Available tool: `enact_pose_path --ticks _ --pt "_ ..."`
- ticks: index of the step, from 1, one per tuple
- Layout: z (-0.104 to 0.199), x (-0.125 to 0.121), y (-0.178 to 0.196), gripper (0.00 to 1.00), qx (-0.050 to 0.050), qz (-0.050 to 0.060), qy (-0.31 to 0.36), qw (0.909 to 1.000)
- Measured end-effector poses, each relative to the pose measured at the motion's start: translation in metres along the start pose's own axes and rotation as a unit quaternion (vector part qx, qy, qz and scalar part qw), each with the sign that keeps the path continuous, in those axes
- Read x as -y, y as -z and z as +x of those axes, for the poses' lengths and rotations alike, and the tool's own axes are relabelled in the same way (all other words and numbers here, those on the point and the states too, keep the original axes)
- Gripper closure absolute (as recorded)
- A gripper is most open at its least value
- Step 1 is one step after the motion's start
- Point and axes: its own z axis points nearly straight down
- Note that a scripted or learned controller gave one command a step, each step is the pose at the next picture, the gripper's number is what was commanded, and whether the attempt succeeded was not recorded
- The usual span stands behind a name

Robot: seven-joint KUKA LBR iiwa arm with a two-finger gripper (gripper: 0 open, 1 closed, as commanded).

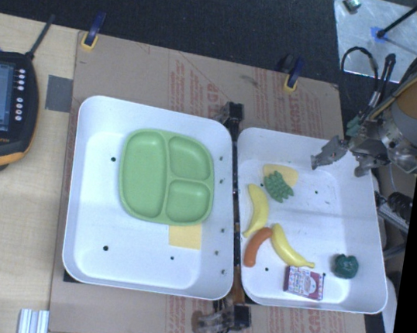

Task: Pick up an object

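Claw (pixel 345 157) spread open, holding nothing, above right bin (pixel 360 200) holding bananas (pixel 257 209); left bin (pixel 91 214) holds green plate (pixel 166 176).

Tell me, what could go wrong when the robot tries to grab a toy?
The two bananas and the sausage lie touching, so grabbing one could drag or knock another. The small red box lies close to the right bin's wall, leaving little room. The gripper hangs open above the bin's far edge, away from every toy.
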Motion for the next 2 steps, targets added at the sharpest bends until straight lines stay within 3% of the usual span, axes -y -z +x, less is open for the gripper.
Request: enact_pose_path --ticks 1,2 --pt "0.044 -0.026 -0.066 0.0 0.0 0.001 0.001 1.0" --pt "0.057 -0.033 -0.143 0.0 0.001 0.001 0.001 1.0"
